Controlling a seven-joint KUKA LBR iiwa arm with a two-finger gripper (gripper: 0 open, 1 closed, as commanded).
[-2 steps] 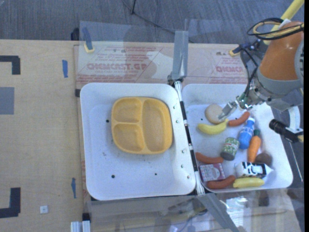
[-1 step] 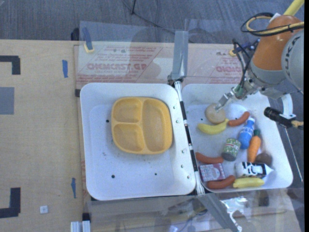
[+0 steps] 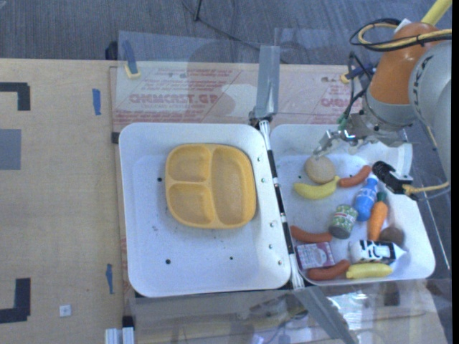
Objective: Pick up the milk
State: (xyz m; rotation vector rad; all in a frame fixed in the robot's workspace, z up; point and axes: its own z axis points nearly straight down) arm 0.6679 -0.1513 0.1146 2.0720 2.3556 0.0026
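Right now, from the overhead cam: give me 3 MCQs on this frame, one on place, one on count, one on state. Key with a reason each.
1. Where does the milk carton lie?
A. near corner of the right bin
B. on the yellow tray
C. on the bench left of both bins

2. How many compartments has the yellow tray?
A. two
B. three
C. five

3. Where is the gripper relative to the milk carton?
A. closed around it
B. touching its top
C. well apart, at the far edge of the right bin

Key:
1 A: the black-and-white carton sits beside the yellow banana at the bin's near right.
2 B: two small sections on the left, one long section on the right.
3 C: the gripper sits above the round bun, with the toys between it and the carton.
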